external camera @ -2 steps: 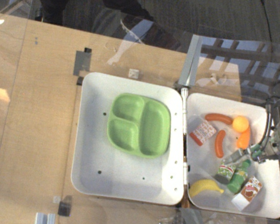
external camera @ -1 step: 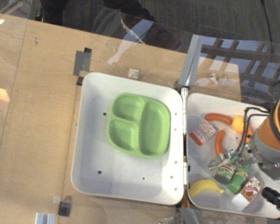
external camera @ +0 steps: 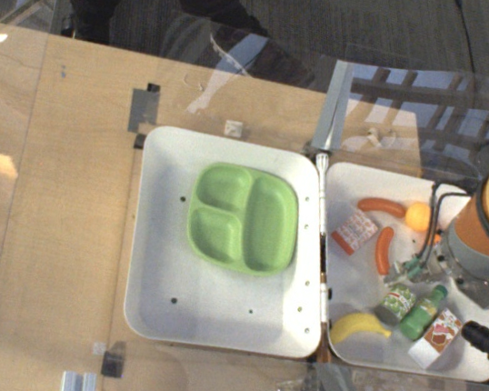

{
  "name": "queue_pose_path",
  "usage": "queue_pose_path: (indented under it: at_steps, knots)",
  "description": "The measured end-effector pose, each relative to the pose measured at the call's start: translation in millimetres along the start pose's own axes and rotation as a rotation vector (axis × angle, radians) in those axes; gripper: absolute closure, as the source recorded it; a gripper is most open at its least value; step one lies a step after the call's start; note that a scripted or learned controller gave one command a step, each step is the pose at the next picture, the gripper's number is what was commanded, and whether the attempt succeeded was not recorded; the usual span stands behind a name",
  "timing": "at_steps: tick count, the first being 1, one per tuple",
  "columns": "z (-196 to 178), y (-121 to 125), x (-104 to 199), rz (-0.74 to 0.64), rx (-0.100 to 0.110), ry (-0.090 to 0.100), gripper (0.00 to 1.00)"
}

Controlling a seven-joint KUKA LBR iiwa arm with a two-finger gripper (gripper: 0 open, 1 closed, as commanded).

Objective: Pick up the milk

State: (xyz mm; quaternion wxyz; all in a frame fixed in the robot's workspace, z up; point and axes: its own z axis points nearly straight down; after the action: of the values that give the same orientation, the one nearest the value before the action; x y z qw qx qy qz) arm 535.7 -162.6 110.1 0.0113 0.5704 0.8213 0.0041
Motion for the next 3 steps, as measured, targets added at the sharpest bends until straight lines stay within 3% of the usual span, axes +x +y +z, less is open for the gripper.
queue_pose_path:
  at_steps: [1, 2, 3]
  knots:
    - [-76, 28, 80, 0.047, 0.012, 0.01, 1.0]
    - [-76, 28, 80, 0.047, 0.013, 0.011, 0.0]
    - [-42, 92, 5, 0.125, 0.017, 0.011, 0.0]
